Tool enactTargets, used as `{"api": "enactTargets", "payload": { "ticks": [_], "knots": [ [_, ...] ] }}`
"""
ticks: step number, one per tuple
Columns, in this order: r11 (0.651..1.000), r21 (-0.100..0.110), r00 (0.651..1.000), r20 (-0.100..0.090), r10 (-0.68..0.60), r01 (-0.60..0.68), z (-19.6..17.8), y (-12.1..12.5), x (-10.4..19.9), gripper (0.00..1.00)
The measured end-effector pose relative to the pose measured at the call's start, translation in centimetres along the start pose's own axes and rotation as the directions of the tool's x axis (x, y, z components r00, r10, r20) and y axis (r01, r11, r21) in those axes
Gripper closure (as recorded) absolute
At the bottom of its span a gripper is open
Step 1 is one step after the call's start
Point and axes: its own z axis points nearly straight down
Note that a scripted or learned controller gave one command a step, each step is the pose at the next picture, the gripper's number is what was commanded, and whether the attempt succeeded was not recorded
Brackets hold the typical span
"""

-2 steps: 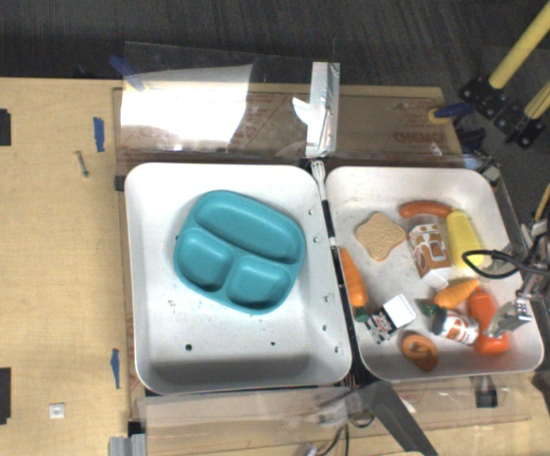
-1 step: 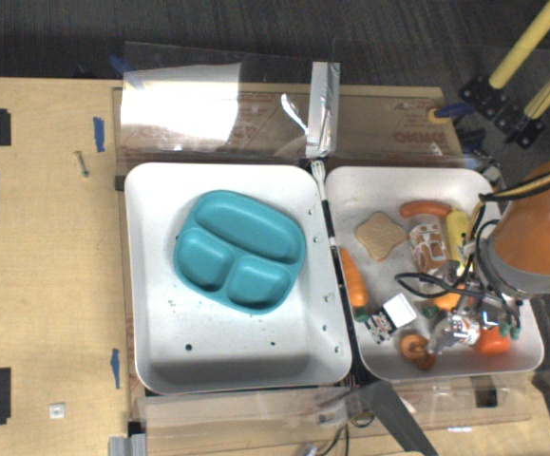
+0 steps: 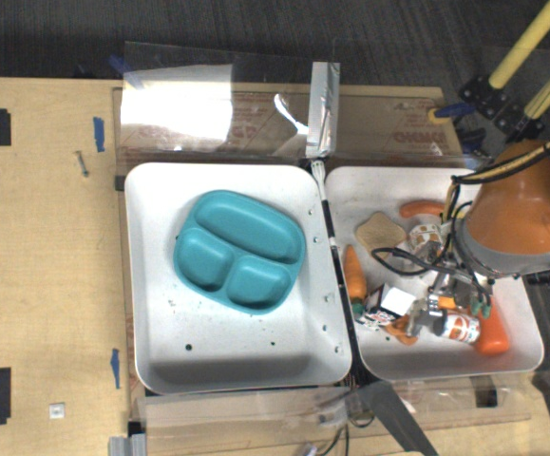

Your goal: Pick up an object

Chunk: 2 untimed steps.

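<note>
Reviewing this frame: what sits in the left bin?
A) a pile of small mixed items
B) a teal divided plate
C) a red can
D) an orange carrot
B: the teal divided plate lies alone in the left bin, while the small mixed items, including an orange carrot-like piece, crowd the right bin beneath the arm.
</note>
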Motion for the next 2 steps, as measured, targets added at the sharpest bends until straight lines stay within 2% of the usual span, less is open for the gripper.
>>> {"api": "enactTargets", "payload": {
  "ticks": [1, 2],
  "knots": [
    [0.997, 0.000, 0.997, -0.006, 0.078, -0.078, -1.7, 0.6, -11.8, 0.00],
    [0.989, -0.001, 0.989, -0.006, 0.151, -0.151, 0.6, -1.4, -5.2, 0.00]
  ]
}}
